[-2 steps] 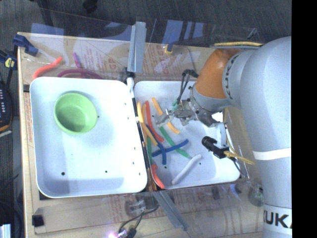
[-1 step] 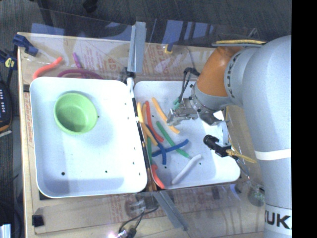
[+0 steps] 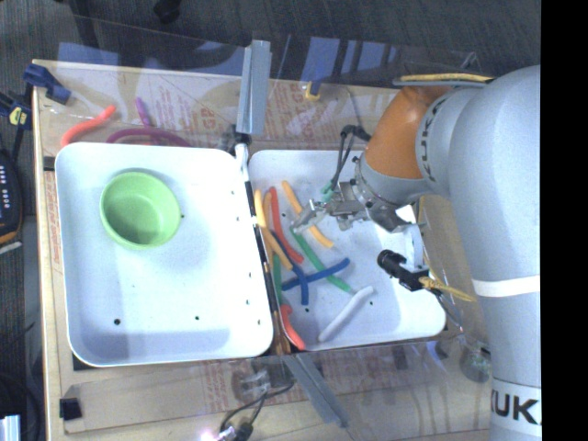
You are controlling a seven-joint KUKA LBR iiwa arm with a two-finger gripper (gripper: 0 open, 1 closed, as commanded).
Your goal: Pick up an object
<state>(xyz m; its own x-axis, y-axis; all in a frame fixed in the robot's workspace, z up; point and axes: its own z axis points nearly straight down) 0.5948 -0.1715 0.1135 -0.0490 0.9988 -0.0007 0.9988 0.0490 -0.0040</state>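
Pincer (image 3: 308,214) sits low over the right bin (image 3: 418,324), upper-middle area, arm (image 3: 487,200) coming in from the right with the orange band (image 3: 400,141) above the wrist. Fingers look slightly parted, tips pointing left toward the stick pile; nothing visible between them, so not gripping anything as far as the view shows.

Right bin contents, all loose sticks:
- yellow stick (image 3: 319,237) just below the pincer tips, near or touching, can't tell which
- another yellow stick (image 3: 291,194) up-left of the tips
- red stick (image 3: 280,223) and orange stick (image 3: 260,208) along the left wall
- green stick (image 3: 317,263) running diagonally, crossed by two blue sticks (image 3: 312,278) forming an X
- white stick (image 3: 344,312) lying apart, lower middle
- red piece (image 3: 290,327) in the lower left corner

Black fitting (image 3: 397,266) with a yellow lead sits at the right side of that bin, below the wrist.

Left bin (image 3: 138,329) holds one green bowl (image 3: 140,209), upright, in the upper-left part, well apart from the pincer.

Counter (image 3: 165,99) behind the left bin has an orange hose (image 3: 87,125) and a magenta hose (image 3: 152,137) lying beside the rim.
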